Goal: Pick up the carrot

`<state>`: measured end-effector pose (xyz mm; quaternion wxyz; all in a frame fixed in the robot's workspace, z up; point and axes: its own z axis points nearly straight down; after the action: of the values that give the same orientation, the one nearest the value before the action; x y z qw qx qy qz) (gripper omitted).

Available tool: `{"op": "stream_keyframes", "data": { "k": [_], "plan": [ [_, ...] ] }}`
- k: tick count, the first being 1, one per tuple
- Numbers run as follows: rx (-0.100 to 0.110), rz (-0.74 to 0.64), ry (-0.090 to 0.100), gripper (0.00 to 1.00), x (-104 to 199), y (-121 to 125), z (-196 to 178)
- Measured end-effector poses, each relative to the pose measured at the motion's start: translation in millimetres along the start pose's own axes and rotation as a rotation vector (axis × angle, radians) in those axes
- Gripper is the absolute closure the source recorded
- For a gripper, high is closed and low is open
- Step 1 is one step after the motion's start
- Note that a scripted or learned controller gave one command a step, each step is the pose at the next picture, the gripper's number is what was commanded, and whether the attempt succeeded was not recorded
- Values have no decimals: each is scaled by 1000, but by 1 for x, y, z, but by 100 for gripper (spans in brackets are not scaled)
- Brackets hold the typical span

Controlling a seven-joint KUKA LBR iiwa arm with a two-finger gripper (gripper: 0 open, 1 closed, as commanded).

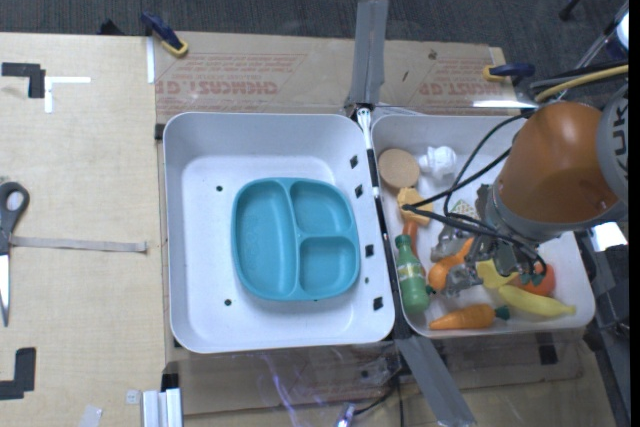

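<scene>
The carrot, orange with a green stub at its right end, lies flat near the front wall of the right bin. My gripper hangs low over the middle of that bin, just behind the carrot, among the other toy foods. Cables and the orange wrist band hide much of what is beneath it. The carrot lies apart from the gripper, on the bin floor.
A green bottle lies left of the carrot and a yellow banana to its right. A small orange piece, a tan disc and a white lump share the bin. A blue divided plate sits in the left bin.
</scene>
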<state>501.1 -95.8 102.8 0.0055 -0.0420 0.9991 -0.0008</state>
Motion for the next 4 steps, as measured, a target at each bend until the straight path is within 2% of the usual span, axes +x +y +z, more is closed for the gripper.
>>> {"op": "stream_keyframes", "data": {
  "k": [1,2,3,4],
  "plan": [
    [1,-3,-6,100,-3,0,-10],
    [-1,78,5,100,9,2,10],
    [1,76,-1,100,6,2,0],
    [0,460,7,100,13,4,10]
  ]
}}
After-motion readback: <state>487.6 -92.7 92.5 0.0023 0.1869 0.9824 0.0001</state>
